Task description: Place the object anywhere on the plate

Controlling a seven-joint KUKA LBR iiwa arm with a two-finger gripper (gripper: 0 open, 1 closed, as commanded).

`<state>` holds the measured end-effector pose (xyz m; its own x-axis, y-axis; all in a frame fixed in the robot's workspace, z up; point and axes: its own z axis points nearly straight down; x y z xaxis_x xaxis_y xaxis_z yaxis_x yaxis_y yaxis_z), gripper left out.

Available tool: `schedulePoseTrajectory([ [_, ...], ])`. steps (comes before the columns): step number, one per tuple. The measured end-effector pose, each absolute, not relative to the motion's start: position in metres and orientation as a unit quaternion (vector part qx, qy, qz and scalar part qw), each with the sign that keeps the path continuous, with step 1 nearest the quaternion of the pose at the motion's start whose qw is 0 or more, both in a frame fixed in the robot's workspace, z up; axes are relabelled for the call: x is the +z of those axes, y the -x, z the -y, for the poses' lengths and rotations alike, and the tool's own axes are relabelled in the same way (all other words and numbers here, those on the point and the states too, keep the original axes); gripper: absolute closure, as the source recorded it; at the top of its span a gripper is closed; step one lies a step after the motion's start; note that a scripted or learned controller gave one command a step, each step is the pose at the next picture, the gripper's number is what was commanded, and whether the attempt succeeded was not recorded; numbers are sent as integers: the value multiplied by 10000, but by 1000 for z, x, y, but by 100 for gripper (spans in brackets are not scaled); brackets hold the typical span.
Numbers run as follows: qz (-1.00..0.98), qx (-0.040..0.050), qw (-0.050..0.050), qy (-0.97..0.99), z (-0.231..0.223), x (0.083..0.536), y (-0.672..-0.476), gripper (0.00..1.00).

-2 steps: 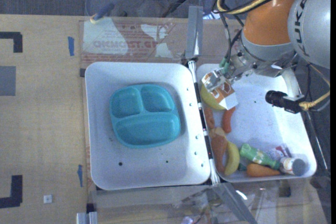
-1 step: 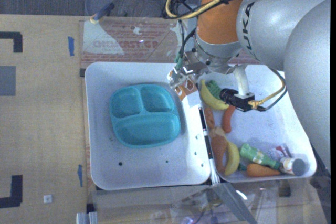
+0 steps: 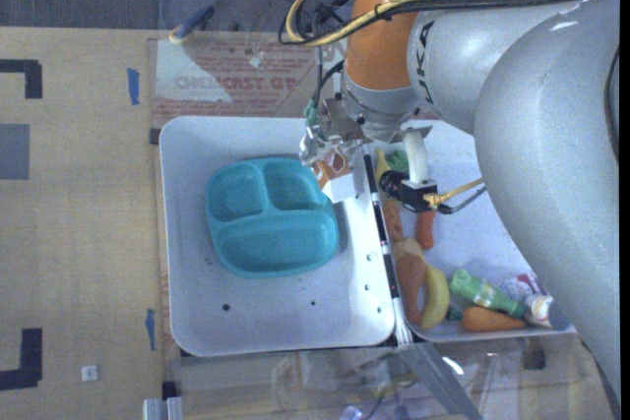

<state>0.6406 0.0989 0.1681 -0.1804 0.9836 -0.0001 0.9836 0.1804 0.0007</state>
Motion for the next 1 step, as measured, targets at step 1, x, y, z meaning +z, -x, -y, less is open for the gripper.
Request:
schedulePoseTrajectory([
  [1,-7685,3,4,-6399,-99,168,-641,0],
])
